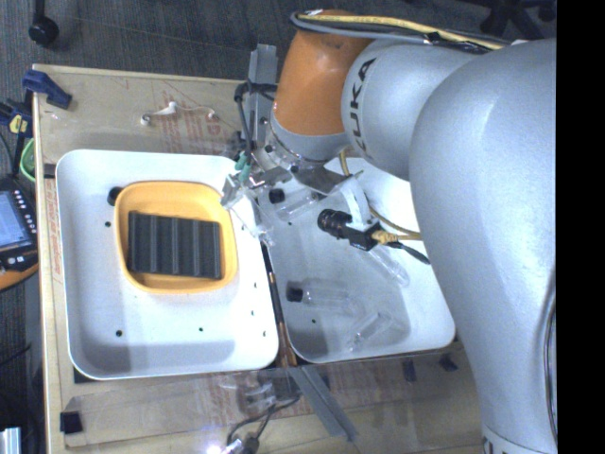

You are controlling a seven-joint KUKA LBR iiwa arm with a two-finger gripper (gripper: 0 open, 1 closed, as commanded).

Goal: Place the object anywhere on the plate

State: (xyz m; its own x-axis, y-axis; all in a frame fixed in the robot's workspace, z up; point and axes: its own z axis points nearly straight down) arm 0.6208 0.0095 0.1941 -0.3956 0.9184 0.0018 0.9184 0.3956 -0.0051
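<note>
A yellow plate [175, 201] with a dark ribbed centre lies in the left bin [85, 339], towards its back. My gripper [248, 197] hangs over the divide between the two bins, just past the plate's right rim. Its tip looks pale and see-through, with a small teal part above it. I cannot make out any object in it. Several clear plastic pieces [326, 297] lie on the floor of the right bin [430, 324], in front of the gripper and to its right.
The big grey arm with its orange band [317, 74] covers the right bin's back and right side. A black cable plug [342, 227] hangs below the wrist. Tape scraps [170, 113] lie on the wooden bench behind the left bin.
</note>
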